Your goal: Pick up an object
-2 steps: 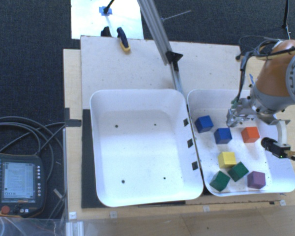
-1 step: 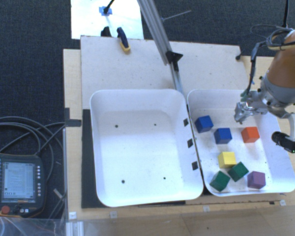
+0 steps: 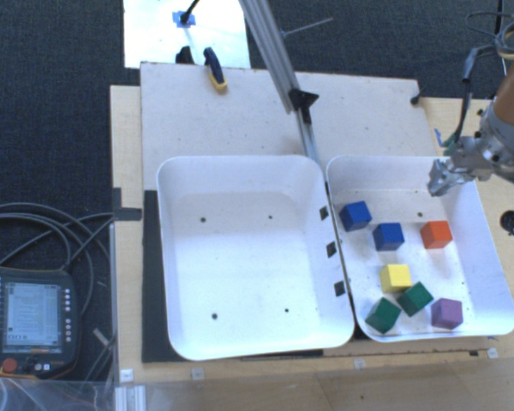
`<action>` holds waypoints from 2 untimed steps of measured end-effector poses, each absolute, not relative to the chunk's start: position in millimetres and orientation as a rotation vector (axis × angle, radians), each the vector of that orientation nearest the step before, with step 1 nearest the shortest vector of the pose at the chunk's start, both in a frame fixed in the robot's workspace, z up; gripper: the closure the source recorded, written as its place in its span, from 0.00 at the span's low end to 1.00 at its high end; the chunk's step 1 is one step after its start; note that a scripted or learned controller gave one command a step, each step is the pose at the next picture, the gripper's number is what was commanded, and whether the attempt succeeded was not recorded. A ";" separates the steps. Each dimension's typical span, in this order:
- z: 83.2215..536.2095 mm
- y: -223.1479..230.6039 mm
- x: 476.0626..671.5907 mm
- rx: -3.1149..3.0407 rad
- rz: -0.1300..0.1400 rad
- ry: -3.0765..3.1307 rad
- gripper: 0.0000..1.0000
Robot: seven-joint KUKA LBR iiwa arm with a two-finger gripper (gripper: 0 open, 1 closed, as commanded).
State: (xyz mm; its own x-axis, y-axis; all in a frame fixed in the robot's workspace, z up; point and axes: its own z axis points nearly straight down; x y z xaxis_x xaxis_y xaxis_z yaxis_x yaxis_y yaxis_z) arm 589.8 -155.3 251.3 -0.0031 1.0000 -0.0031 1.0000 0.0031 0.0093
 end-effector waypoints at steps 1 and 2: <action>252.7 -155.4 590.8 2.215 0.003 2.223 1.00; 254.2 -93.9 607.5 2.207 0.006 2.233 1.00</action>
State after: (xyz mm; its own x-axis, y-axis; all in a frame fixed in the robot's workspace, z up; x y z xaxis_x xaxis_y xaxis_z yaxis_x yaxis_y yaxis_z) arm 607.5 -93.9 254.2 -0.0115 0.9999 0.0014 0.9999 0.0115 0.0043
